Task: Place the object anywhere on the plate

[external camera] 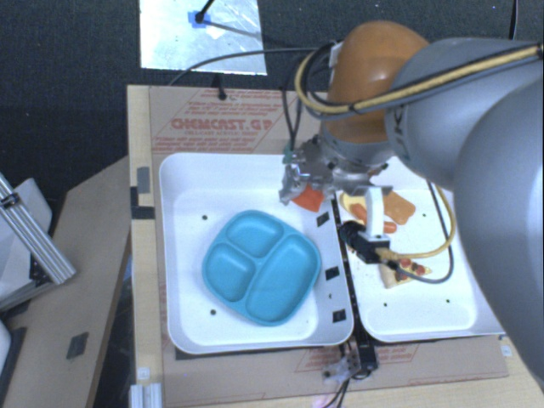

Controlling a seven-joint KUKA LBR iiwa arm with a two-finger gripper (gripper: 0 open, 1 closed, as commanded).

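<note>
The blue three-compartment plastic plate (262,266) lay in the left shallow white bin (183,228), nearest the camera. Just beyond the plate's far right corner, the hand (297,189) hung over the bin with a small orange object (310,199) between its fingers. Right of the plate, in the other white bin (450,308), lay orange and yellow toy food pieces (387,211).
</note>
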